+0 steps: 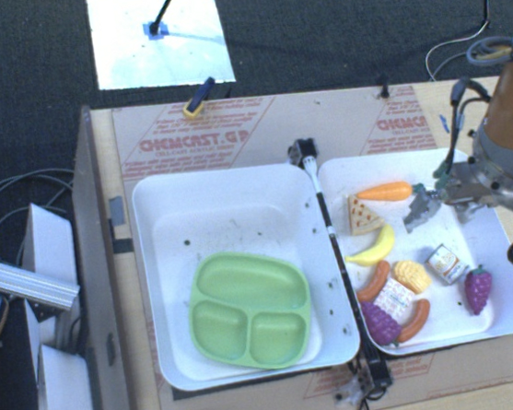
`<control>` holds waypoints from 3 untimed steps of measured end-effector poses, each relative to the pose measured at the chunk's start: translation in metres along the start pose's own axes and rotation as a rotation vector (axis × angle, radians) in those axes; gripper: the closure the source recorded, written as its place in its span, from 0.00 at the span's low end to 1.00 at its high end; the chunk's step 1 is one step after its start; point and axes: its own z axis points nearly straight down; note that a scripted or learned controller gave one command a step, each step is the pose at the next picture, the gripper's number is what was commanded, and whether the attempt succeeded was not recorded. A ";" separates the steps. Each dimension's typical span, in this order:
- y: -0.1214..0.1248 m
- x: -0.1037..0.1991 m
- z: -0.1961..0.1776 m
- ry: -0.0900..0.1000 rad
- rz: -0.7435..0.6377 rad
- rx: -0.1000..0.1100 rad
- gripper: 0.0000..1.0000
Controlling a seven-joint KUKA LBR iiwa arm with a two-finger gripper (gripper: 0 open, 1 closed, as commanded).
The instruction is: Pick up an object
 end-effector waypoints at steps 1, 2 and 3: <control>0.076 0.030 0.089 0.000 0.000 0.003 0.00; 0.068 0.006 0.154 0.000 0.003 0.003 0.00; 0.057 0.001 0.189 0.000 0.002 0.003 0.00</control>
